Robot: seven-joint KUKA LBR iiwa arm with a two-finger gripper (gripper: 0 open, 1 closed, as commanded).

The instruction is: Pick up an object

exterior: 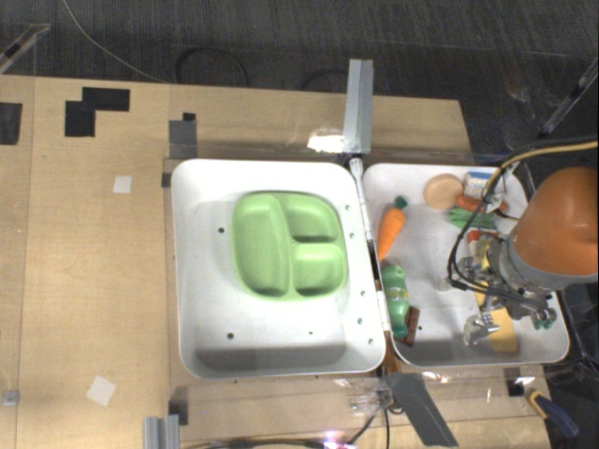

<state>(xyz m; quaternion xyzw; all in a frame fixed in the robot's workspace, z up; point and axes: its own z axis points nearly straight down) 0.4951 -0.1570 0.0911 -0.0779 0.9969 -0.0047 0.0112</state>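
Gripper (485,325) low in right bin (432,251) | jaw state could not be told | yellow block (503,335) lay just beside fingertips | toy carrot (390,231) and green bottle (394,290) well left | green divided tray (285,243) in left bin (201,279)

Pretty even overhead lighting, nothing harsh. The wooden bench (84,279) comes out warm and a bit flat, and the dark floor at 12 o'clock is dim with fine grain or noise in it. The left bin (201,251) is the brightest thing and close to blown out on its rim, with a soft grey shadow pooled along its inner wall toward 6 o'clock. The green tray (285,243) throws a faint shadow on its lower edge. Overall sharpness is meh: low-res, edges look soft, and the small stuff in the right bin (426,241) smears together around 3 o'clock. A tiny pinkish glare spot sits at 6 o'clock.
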